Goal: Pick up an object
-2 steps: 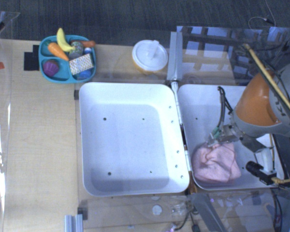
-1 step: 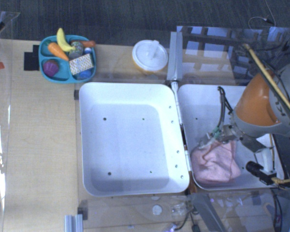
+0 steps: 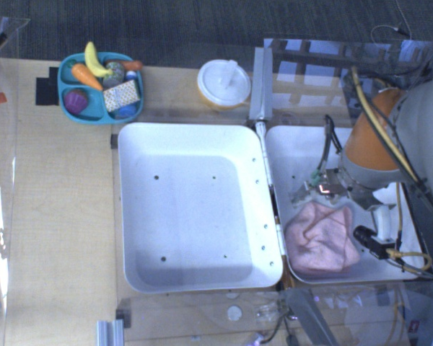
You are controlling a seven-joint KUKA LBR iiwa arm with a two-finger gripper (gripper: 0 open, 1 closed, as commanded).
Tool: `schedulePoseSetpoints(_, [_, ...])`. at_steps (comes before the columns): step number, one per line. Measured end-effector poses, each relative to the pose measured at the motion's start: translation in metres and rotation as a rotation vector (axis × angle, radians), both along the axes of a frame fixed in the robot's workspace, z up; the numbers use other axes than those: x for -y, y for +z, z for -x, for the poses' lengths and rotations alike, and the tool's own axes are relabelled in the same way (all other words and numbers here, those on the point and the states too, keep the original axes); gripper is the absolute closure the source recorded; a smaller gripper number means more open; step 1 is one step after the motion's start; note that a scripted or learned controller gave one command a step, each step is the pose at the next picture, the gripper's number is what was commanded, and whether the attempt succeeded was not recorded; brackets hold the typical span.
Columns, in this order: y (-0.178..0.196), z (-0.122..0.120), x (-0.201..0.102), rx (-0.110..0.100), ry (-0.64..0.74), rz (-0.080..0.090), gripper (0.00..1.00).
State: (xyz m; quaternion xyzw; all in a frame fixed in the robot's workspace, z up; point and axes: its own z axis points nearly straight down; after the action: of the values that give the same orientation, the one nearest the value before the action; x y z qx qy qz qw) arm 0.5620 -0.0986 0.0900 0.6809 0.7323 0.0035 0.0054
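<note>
A crumpled pink cloth (image 3: 320, 238) lies in the near part of the right bin (image 3: 292, 150). My gripper (image 3: 323, 188) hangs just above the cloth's far edge, reaching in from the right under the orange-banded wrist. I cannot make out whether anything is between its tips. The left bin (image 3: 187, 200) sits beside it, its white floor bare.
A blue divided tray (image 3: 97, 86) of toy food, with a banana and a carrot, stands at the back left of the bench. A white lidded bowl (image 3: 224, 83) sits behind the left bin. A metal frame rises behind the right bin.
</note>
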Motion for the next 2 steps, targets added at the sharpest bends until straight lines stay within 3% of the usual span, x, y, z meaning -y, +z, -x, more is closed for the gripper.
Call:
schedulePoseSetpoints(1, [0.001,0.041,0.002,0.004,0.04,0.001,0.0])
schedulePoseSetpoints(2, [0.0,-0.003,-0.003,0.002,-0.073,0.0,0.0])
